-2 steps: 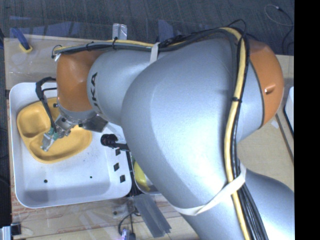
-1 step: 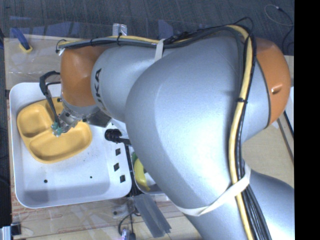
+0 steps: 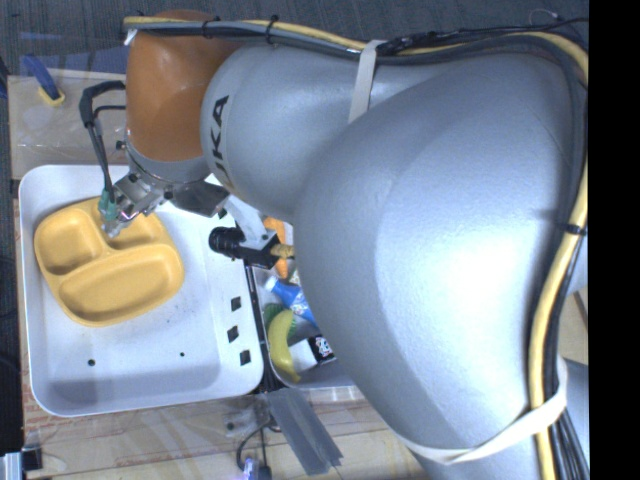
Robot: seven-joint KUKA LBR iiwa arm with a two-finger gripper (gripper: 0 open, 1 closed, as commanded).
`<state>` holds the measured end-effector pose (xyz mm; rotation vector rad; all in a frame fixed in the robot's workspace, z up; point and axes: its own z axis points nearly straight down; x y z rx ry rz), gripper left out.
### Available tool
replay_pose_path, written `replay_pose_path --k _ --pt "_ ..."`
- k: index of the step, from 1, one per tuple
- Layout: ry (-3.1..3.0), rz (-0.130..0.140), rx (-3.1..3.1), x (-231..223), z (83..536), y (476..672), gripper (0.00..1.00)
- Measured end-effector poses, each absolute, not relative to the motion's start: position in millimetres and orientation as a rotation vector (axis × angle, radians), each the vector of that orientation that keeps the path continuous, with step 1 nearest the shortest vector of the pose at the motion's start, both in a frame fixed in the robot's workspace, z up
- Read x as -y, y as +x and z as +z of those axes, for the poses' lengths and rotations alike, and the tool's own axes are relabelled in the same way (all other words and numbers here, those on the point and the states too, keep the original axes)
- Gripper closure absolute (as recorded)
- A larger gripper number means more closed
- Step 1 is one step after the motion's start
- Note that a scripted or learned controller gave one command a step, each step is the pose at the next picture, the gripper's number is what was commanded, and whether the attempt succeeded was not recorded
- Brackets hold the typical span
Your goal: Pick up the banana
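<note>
The banana (image 3: pixel 279 346), yellow with a greenish end, lies in the visible strip of the right bin, close to its left wall and partly under my arm. My gripper (image 3: pixel 118 211) is in the left bin (image 3: pixel 60 388), well to the left of the banana. It hangs over the upper edge of a yellow divided plate (image 3: pixel 115 278). Nothing shows in it. The grey arm and its orange band (image 3: pixel 170 88) hide most of the right bin.
Next to the banana lie a blue item (image 3: pixel 291 296), an orange item (image 3: pixel 283 259) and a black-and-white item (image 3: pixel 322 348). The yellow plate takes up the upper left of the left bin; bare white floor shows below it.
</note>
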<state>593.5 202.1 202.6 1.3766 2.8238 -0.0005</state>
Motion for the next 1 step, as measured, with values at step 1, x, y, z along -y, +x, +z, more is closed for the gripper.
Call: replay_pose_path --k 1 --pt "1.377 -0.002 -2.824 -202.4 202.2 593.3 0.0"
